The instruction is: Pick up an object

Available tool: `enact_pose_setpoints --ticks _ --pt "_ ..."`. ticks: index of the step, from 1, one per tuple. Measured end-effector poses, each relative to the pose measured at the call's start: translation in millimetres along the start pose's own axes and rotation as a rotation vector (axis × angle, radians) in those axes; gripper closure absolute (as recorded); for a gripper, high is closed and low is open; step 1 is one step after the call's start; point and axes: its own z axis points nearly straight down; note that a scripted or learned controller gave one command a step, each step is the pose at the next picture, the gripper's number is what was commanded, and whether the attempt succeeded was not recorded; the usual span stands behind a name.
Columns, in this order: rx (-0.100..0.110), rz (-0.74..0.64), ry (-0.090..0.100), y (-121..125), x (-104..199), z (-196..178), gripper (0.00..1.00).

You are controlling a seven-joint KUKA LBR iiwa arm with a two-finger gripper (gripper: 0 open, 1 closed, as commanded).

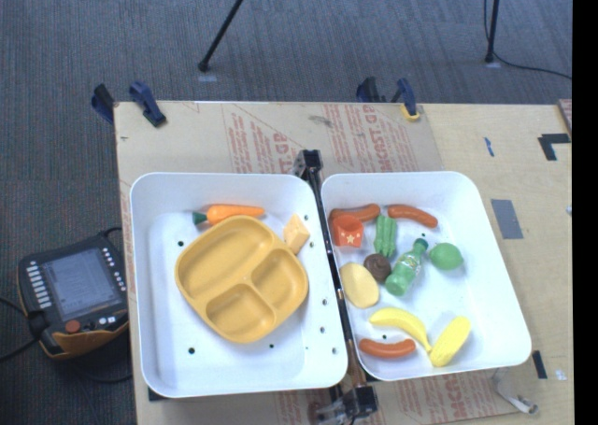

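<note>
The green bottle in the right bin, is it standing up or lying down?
Lying down: the green bottle rests on its side on the bin floor, cap pointing away.

Two white bins sit side by side on the tabletop point(448, 138). The left bin point(149, 320) holds a yellow divided plate point(241, 290), with a carrot point(229, 214) at its upper edge. The right bin point(495, 320) holds two sausages point(412, 216) along the top, a red cup point(348, 230), a green bottle point(406, 267), a lime point(447, 256), a potato point(359, 285), a banana point(400, 324) and a corn cob point(450, 341). A teach pendant point(73, 292) lies on the floor at left.
</note>
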Motion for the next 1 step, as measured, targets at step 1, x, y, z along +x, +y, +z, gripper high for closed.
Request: enact_pose_setpoints --ticks 1 --pt "-0.001 -0.384 -0.002 -6.4 -12.9 -64.3 1.00"
